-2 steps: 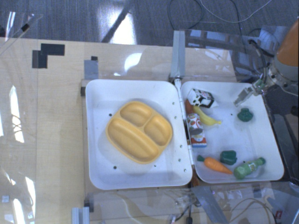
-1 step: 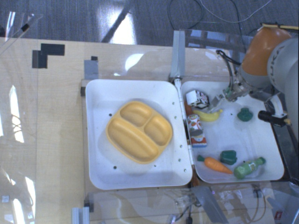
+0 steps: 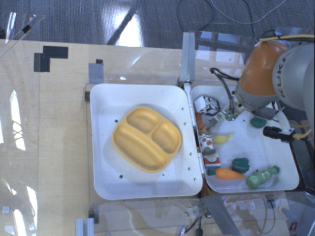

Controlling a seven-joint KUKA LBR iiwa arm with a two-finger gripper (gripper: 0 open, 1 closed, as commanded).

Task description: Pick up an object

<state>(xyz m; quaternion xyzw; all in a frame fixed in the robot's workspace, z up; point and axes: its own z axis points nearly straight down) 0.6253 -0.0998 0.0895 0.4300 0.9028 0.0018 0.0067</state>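
**Down in the right bin, nothing grabbed yet**

Looks like the reach-and-pick stage. Tool [image 3: 216,116] sits low in the right bin [image 3: 290,181], near its upper left corner, right beside a small white-and-dark item [image 3: 205,103] and just above a little yellow piece [image 3: 222,138]. Can't tell if it's spread or pinched, too small and cluttered there, and nothing visibly caught in it.

Candidates all over that bin: carrot [image 3: 229,173] and green bottle [image 3: 262,176] along the near edge, dark green block [image 3: 240,164] just above the carrot, a red-and-white carton [image 3: 208,148] against the left wall, a teal bit [image 3: 257,122] further right. Next move probably calls for settling squarely over one piece, closing, then lifting straight up clear of the neighbours.

Left bin [image 3: 98,181] holds a yellow divided plate [image 3: 146,138]. Pale wood surface [image 3: 44,132] with black tape marks at the far left, grey carpet beyond, cables looping above the bins.
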